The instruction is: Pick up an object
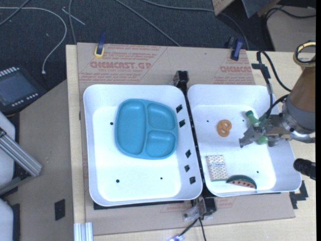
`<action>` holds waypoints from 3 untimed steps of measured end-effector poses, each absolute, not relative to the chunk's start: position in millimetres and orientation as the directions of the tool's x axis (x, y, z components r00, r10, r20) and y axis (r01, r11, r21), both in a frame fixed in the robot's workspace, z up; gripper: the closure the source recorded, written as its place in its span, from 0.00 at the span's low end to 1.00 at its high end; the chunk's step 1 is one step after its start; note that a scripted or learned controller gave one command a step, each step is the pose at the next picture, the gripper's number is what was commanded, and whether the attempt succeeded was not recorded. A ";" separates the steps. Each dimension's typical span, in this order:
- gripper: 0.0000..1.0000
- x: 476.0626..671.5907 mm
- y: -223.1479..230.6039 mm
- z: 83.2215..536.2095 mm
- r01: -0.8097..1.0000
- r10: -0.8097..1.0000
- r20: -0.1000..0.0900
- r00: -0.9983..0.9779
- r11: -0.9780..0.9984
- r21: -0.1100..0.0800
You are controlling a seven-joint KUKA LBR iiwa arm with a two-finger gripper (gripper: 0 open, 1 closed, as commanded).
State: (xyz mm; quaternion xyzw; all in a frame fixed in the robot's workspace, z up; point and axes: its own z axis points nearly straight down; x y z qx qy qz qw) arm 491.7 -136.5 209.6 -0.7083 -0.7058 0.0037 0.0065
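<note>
My gripper (249, 137) is low over the right side of the right bin (261, 92), with the arm coming in from the right. A green object (250, 116) lies right at the gripper, partly hidden beneath it, and I cannot tell whether it is held. An orange pretzel-shaped piece (224, 128) rests on the bin floor just left of the gripper. Nearer the front edge lie a small patterned square packet (216, 166) and a watermelon slice (242, 182).
The left bin (100, 174) holds a blue divided plate (147, 128). A black divider with clips (186, 134) runs between the bins. Cables (266, 69) trail along the right bin's far right corner.
</note>
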 end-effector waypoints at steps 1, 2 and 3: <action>0.00 494.6 -136.2 215.4 1.000 1.000 0.002 0.000 0.000 -0.002; 0.00 502.3 -141.6 163.5 1.000 1.000 0.003 0.001 -0.001 -0.006; 0.00 497.7 -146.3 118.9 1.000 1.000 0.003 0.001 -0.001 -0.007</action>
